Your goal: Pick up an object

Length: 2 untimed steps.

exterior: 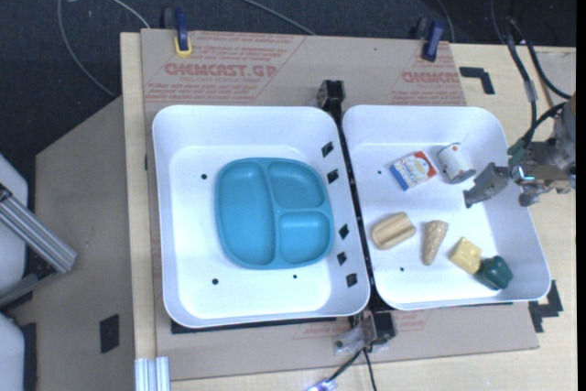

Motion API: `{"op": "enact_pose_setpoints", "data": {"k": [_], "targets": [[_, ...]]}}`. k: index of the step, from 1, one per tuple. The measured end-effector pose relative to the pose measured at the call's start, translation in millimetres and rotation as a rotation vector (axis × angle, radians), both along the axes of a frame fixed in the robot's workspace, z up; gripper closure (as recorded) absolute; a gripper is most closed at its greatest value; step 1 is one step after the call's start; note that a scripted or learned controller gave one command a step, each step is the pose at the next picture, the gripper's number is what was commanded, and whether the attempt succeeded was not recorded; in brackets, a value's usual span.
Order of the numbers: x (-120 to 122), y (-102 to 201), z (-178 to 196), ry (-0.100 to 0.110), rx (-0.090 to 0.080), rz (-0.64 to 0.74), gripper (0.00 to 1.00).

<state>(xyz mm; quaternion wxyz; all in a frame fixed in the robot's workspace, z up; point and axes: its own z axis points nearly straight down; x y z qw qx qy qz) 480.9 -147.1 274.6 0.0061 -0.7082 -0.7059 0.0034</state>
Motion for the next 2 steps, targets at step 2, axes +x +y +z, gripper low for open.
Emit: {"op": "enact_pose_setpoints", "data": {"k": [2], "targets": [[0,-4,-37,-0.007,-0.001,0.002,0.00]]}}
